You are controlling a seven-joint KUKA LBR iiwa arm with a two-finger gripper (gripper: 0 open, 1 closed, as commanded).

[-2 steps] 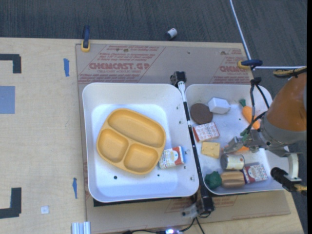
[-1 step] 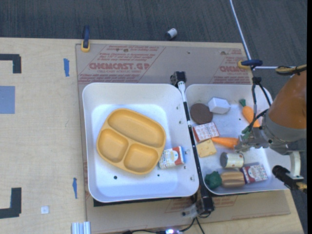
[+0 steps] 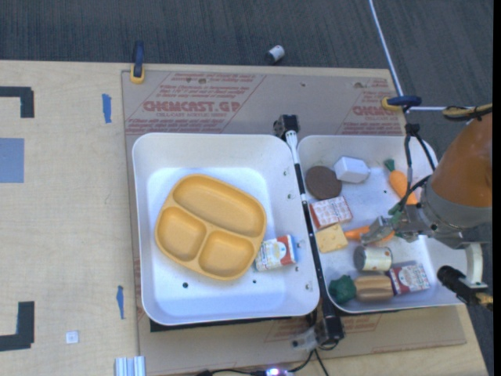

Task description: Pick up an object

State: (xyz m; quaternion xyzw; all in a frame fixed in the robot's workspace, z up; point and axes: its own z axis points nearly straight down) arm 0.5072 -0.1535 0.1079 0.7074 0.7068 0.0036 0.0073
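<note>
My gripper [image 3: 389, 229] hangs low in the right bin [image 3: 368, 149], just above a small cream can [image 3: 374, 258] lying on its side and right of a thin orange carrot piece [image 3: 357, 231]. Nothing shows between it and those items clearly enough to call it a hold. Around it lie a yellow cheese square [image 3: 331, 239], a red-and-white card [image 3: 330, 211], a brown disc [image 3: 322, 182], a white block [image 3: 351, 168], a larger orange carrot [image 3: 399, 182], a brown cylinder [image 3: 374, 288], a green lump [image 3: 342, 289] and a red packet [image 3: 411, 276].
The left bin [image 3: 149, 210] holds a yellow three-part plate [image 3: 210, 225] and a small carton [image 3: 276, 253] at its right wall. The grey arm with its orange band [image 3: 470, 163] covers the right bin's right side. A black divider [image 3: 301, 202] runs between the bins.
</note>
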